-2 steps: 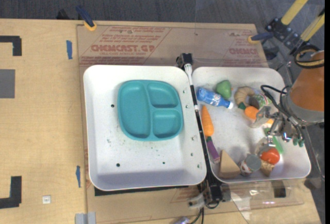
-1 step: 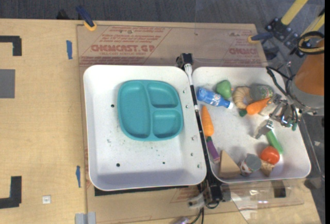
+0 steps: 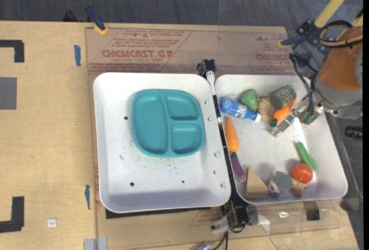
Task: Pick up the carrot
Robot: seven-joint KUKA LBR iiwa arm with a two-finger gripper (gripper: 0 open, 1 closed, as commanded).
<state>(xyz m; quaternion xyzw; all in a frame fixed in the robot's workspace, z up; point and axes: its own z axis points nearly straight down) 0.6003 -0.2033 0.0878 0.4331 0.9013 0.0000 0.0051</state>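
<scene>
The carrot (image 3: 231, 135) is an orange, tapered piece lying lengthwise along the left wall of the right bin (image 3: 331, 145), just below a blue bottle (image 3: 239, 109). The gripper (image 3: 291, 118) hangs over the upper right part of the same bin, at the end of the grey arm with the orange band (image 3: 340, 70). It is well to the right of the carrot and apart from it. A small orange item (image 3: 282, 113) sits right by the gripper, touching or just under it.
The right bin also holds a green pepper (image 3: 249, 97), a can (image 3: 283, 95), a green stick (image 3: 304, 155), a red tomato (image 3: 301, 173), a grey cup (image 3: 281, 182), a brown wedge (image 3: 253, 182) and a purple piece (image 3: 237, 165). A teal divided plate (image 3: 168, 122) lies in the left bin (image 3: 115, 174).
</scene>
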